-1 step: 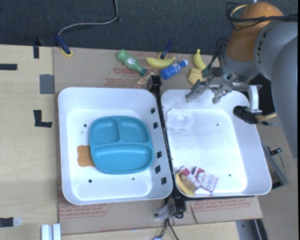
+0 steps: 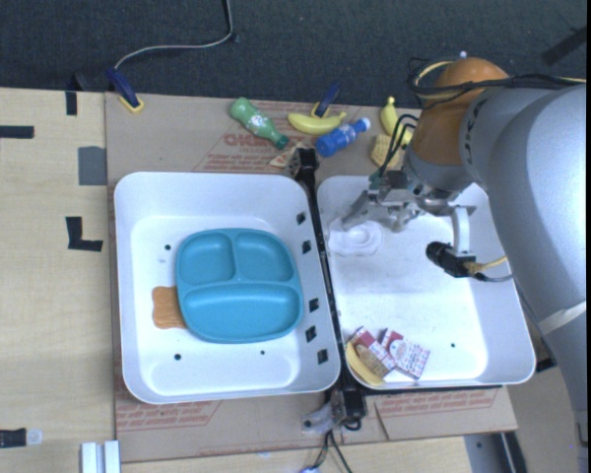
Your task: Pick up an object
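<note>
While poised low over the far left corner of the right bin [image 2: 473, 348], just above a pale, see-through object [image 2: 355, 240], risks closing on air. Hard to read, that object: faint against the white floor, probably light and slippery, likely to skid or squirt free under a squeeze. Sits near the bin's left wall too, so could clip the rim on descent or jam a fingertip against it. Might also land off centre and merely nudge the thing aside. Gripper [image 2: 376, 215] fingers [image 2: 353, 212] apparently spread apart, pinching nothing, perhaps brushing the object's upper edge; cannot say for certain. Other candidates: crumpled packets [image 2: 389, 353] in the near left corner, well apart from the gripper.
</note>
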Action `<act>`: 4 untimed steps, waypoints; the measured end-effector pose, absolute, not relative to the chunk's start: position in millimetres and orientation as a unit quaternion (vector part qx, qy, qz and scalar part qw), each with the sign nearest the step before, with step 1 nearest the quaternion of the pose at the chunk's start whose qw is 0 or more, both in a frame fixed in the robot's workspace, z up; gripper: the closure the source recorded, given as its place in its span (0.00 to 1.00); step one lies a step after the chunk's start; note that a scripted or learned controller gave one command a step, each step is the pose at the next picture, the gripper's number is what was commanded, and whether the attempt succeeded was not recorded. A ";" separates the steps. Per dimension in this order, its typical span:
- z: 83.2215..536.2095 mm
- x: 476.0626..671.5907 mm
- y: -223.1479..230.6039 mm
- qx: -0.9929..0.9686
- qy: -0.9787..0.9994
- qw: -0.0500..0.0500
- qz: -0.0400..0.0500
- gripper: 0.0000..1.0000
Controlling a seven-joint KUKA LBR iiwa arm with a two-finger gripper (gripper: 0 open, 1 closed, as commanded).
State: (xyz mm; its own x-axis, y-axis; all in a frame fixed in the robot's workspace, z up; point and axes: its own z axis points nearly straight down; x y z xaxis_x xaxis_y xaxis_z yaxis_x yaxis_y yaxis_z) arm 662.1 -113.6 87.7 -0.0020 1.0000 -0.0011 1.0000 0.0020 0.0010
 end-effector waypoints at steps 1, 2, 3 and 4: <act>85.4 665.5 -94.5 0.707 0.708 0.001 0.000 0.00; 86.3 657.6 -120.4 0.707 0.708 0.002 0.000 0.00; 85.3 668.9 -93.2 0.706 0.708 0.001 0.000 0.00; 88.8 668.0 -119.6 0.707 0.707 0.000 -0.001 0.00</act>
